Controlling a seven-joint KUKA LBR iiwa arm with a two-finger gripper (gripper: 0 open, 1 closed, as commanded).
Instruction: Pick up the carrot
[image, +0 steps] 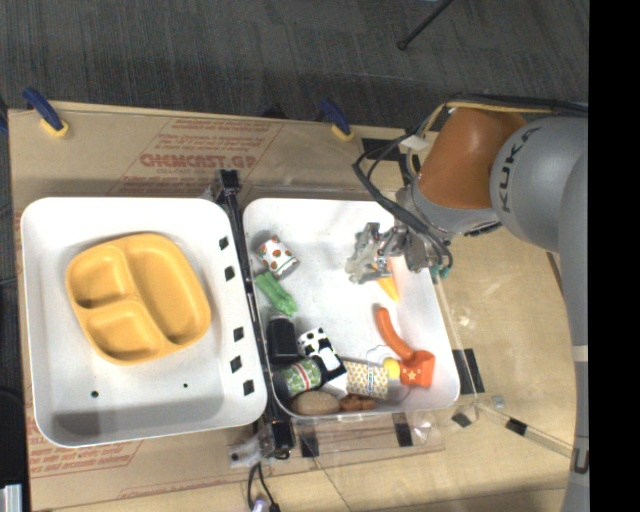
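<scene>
one gripper (372, 255), jaw state unclear, beside one carrot (390, 281); two bins, one yellow tray (135, 295)

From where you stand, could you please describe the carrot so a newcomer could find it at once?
Look in the right-hand shallow white bin, toward its right wall, below the grey two-finger gripper. The carrot is the smooth, curved orange stick; unlike the boxy orange-red toy at its lower end, it is slim and tapered.

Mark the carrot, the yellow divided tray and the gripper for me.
carrot (391, 283), camera view, on its orange tip below the gripper.
yellow divided tray (139, 295), camera view, on its centre ridge.
gripper (373, 255), camera view, at its metal end.
</scene>
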